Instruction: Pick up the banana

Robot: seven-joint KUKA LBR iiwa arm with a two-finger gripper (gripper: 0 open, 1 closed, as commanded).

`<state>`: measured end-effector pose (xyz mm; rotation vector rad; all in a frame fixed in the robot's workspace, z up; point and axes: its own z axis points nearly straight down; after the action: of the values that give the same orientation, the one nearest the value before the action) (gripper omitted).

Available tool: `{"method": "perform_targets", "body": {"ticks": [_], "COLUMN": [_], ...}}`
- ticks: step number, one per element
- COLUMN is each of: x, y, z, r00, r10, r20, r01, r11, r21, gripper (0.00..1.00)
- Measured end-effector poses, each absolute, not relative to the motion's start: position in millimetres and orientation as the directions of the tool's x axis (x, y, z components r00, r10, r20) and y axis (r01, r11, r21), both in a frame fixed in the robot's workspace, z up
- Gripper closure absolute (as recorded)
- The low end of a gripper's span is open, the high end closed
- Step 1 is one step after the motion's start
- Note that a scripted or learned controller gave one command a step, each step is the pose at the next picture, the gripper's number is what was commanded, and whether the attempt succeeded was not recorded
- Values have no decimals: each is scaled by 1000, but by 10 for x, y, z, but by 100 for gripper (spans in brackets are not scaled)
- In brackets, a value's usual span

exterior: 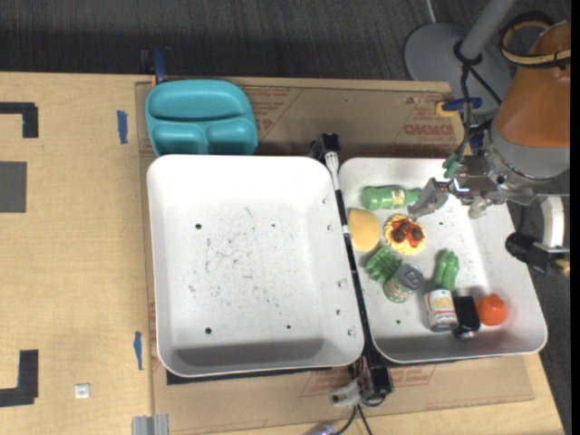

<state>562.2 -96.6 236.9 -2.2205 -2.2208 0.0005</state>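
Note:
The banana [362, 231], a stubby yellow piece, lies in the right bin [517, 270] against its left wall. My gripper [452, 205] hangs over the bin's upper part, to the right of the banana and slightly further back. It is open, with nothing between its fingers. Its left fingertip [425, 201] is beside a green bottle [390, 196] that lies just behind the banana.
Around the banana lie a round red-and-yellow toy [405, 232], green leafy pieces [381, 264], a tin [404, 282], a green pepper [446, 267], a small jar [441, 308], a black item [466, 315] and an orange ball [492, 310]. The left bin [245, 261] adjoins. A teal tray [201, 116] sits behind.

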Motion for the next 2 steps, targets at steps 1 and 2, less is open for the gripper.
{"method": "perform_targets", "body": {"ticks": [1,2], "x": [5294,5304], "y": [-306,-311], "z": [1842,1945], "r00": [19,21], "r10": [1000,1000], "r20": [1,0], "r01": [1000,1000], "r11": [-19,-21], "r21": [-2,1], "gripper": [0,100]}}
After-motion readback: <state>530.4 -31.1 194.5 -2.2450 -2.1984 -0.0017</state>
